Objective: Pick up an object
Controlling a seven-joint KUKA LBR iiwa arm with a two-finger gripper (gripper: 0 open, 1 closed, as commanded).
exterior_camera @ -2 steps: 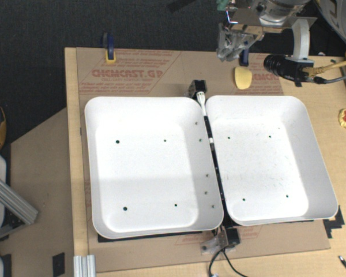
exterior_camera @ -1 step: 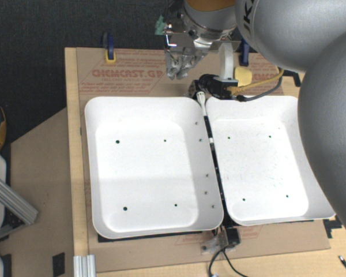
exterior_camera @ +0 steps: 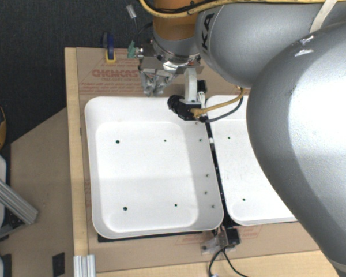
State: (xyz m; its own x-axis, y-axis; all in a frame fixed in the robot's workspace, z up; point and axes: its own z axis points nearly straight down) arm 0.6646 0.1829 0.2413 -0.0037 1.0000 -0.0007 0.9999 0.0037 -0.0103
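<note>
Gripper (exterior_camera: 153,84) above left bin (exterior_camera: 98,172) (seemingly).

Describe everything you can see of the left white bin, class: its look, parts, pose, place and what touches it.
The left bin is a shallow white tray, apparently plastic, roughly square with rounded corners and a raised rim. Its flat floor shows four small dark dots, with more along its right wall. It lies flat on the brown board, right beside the other bin. The gripper hangs near its far edge.
</note>
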